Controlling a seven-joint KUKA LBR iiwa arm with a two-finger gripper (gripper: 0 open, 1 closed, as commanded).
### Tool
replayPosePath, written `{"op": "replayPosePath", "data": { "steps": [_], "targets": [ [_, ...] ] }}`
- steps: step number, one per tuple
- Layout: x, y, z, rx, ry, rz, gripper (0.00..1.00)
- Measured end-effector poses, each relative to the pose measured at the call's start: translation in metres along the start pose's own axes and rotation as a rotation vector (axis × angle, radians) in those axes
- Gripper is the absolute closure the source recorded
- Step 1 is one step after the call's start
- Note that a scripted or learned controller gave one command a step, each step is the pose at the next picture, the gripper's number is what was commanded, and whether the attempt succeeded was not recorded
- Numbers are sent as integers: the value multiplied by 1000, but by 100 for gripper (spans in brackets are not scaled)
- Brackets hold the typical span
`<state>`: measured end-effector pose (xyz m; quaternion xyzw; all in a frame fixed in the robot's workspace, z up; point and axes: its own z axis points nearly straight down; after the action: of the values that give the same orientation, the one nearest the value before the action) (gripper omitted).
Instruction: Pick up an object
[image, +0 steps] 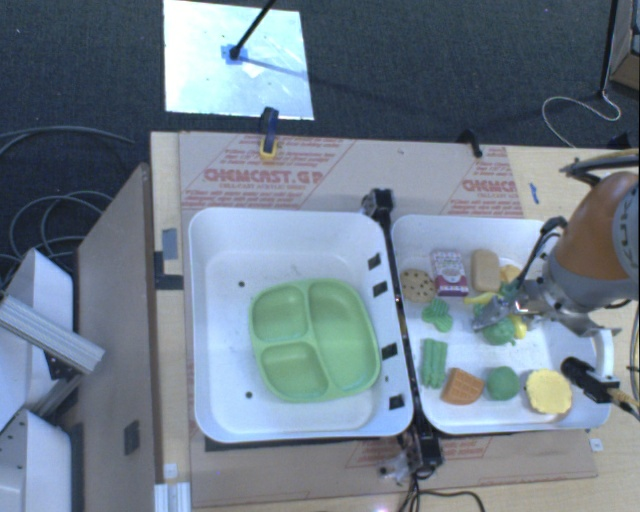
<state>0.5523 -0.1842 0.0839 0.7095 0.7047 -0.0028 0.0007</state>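
Camera view, from above and at a slant: reach-and-descend step, by the look of it, with nothing lifted yet. Gripper (497, 318) low in the right bin (455, 232), down among the toy foods, tip beside a yellow-green piece (503, 331) near the bin's middle right. Grip state: cannot tell, tip too small and crowded against the toys. Around it, a cookie (417, 287), a small carton (450, 272), a bread piece (485, 268), a green ball (502, 382), an orange wedge (462, 386) and a yellow round piece (548, 391). Next move, judged: settle squarely over one item, close, then rise straight up clear of neighbours. Arm (600, 245) entering from the right, orange band bent over the bin's far edge, wrist angled down and leftward. Left bin (225, 240) bearing a green divided plate (314, 339).
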Motion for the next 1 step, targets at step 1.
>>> {"op": "replayPosePath", "data": {
  "steps": [1],
  "targets": [
    [6, 3, -17, -8, 1, -10, 100]
  ]
}}
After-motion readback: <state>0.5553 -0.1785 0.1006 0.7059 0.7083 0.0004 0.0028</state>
